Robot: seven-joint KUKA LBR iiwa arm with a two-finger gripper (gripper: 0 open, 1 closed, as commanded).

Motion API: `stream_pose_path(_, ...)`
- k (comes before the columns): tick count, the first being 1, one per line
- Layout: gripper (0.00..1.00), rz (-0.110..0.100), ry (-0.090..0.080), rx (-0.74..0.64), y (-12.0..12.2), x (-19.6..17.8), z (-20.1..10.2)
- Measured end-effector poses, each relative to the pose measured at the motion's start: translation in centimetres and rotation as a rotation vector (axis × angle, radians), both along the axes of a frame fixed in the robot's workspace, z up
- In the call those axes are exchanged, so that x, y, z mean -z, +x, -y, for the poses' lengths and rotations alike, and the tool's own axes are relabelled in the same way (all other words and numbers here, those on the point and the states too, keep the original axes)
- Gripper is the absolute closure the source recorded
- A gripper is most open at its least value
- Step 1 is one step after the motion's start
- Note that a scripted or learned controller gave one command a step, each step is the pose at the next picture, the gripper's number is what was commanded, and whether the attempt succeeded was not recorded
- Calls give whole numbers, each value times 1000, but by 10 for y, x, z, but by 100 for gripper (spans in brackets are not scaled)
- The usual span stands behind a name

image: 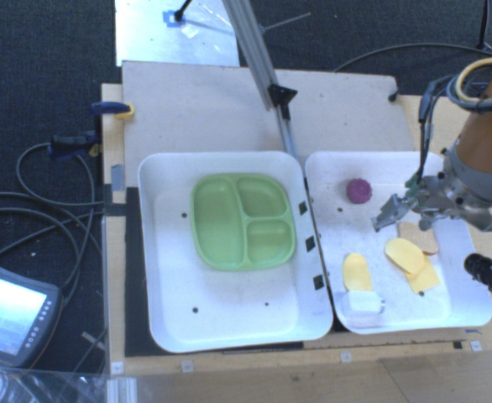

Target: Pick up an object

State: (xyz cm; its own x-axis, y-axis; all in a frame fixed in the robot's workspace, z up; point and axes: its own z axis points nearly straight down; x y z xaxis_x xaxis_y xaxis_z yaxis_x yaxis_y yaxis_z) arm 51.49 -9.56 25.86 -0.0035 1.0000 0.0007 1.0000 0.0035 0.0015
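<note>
The right bin (pixel 460 309) holds a purple ball (pixel 358 191), a yellow oval piece (pixel 357 270), a larger yellow slice (pixel 405 255) overlapping an orange-yellow piece (pixel 424 278), a small white block (pixel 364 301) and a pale tan piece (pixel 430 242). My gripper (pixel 404 218) hangs over the middle of this bin, right of the purple ball and just above the yellow slice. Its two fingers stand apart, open, with nothing between them. The tan piece is partly hidden under the gripper.
The left bin (pixel 170 309) holds a green divided plate (pixel 243 222). A slanted metal pole (pixel 263 57) crosses the back of the bench down to the seam between the bins. Cables and a pendant lie on the floor at left.
</note>
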Motion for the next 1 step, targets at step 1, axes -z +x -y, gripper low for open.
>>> stream_pose_path(1, 0, 1, 0, 2, 0, 0, 0)
